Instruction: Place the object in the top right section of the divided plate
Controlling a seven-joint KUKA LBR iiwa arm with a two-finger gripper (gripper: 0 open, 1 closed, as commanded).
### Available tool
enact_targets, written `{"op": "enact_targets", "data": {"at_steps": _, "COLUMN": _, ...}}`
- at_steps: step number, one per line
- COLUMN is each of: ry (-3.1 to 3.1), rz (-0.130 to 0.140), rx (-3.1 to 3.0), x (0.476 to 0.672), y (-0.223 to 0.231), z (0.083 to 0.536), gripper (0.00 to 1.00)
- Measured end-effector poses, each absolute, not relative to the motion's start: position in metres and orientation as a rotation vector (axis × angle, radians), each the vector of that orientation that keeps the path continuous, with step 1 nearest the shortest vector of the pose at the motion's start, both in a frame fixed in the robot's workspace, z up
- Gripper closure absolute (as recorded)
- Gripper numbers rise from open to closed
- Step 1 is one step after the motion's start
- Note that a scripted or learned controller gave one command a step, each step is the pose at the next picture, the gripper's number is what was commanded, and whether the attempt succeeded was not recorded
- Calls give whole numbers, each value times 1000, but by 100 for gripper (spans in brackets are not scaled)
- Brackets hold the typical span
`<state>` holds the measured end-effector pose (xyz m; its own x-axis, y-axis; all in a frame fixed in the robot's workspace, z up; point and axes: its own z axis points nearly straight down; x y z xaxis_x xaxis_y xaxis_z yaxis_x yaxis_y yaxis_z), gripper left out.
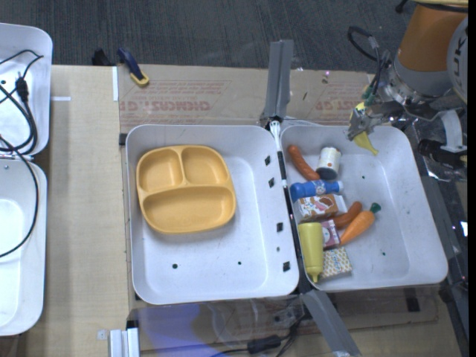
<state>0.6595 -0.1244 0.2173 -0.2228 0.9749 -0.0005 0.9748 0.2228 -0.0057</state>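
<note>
Nearest me, the toy food lay heaped along the right bin's (416, 222) left side, the carrot (358, 224) looking light, hard and slick, best pinched across its middle. Beyond, the gripper (362, 129) hung over the far rim; whether anything yellow was between its fingers I couldn't tell. The divided plate (186, 188) sat in the left bin (208, 274).

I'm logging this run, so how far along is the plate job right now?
Nothing looks placed yet: the yellow divided plate in the left bin has all sections bare. The pincer is above the right bin's far edge with something yellow at its tip; a firm grasp is unclear. Carrying it to the top right section remains.
</note>
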Motion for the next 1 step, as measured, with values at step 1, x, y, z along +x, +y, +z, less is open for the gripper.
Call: {"op": "enact_targets", "data": {"at_steps": 1, "ry": -2458, "rz": 5, "rx": -1952, "x": 651, "y": -33, "z": 252, "gripper": 100}}
